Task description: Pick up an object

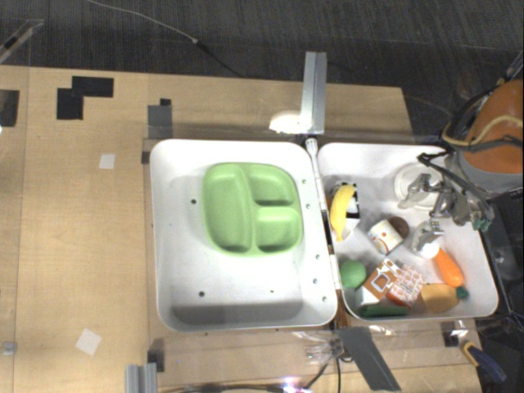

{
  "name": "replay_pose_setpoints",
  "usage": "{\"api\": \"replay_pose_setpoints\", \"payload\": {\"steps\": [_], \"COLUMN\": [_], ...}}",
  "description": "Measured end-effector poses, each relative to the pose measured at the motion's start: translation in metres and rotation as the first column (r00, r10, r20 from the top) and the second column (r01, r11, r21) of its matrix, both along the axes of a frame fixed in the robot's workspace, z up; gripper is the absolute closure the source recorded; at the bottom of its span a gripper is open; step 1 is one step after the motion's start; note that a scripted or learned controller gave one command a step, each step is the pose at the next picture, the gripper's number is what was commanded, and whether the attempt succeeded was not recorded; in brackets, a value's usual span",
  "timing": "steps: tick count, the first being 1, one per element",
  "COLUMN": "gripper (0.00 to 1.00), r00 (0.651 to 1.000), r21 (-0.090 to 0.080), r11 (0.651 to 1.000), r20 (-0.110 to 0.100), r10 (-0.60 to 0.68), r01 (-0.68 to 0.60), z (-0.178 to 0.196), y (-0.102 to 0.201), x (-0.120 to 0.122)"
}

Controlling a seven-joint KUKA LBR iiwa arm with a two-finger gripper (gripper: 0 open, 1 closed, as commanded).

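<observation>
Two white bins sit side by side. Left bin (172,244) holds a green divided tray (250,207). Right bin (490,289) holds a banana (341,210), carrot (449,267), green ball (353,273), snack packet (395,283) and small cup (386,236). Above its right side hangs the gripper (427,211), fingers spread, holding nothing.

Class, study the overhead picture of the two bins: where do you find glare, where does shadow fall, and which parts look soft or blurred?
Camera view: glare on the bench beside the metal post; soft shadow along the left bin near edge, below the green tray; the gripper and the small items in the right bin look slightly soft.
</observation>
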State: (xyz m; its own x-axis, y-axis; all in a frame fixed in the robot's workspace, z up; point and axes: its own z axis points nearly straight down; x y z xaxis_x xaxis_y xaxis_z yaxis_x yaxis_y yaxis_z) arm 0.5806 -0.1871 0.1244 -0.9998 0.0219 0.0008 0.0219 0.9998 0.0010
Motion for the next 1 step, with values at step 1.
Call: {"api": "replay_pose_setpoints", "payload": {"steps": [1], "gripper": [0.00], "r00": [1.000], "r21": [-0.005], "r11": [1.000], "r20": [0.019], "r10": [-0.018], "r01": [0.018], "z": [-0.0338], "y": [-0.0182], "x": [-0.0474]}}
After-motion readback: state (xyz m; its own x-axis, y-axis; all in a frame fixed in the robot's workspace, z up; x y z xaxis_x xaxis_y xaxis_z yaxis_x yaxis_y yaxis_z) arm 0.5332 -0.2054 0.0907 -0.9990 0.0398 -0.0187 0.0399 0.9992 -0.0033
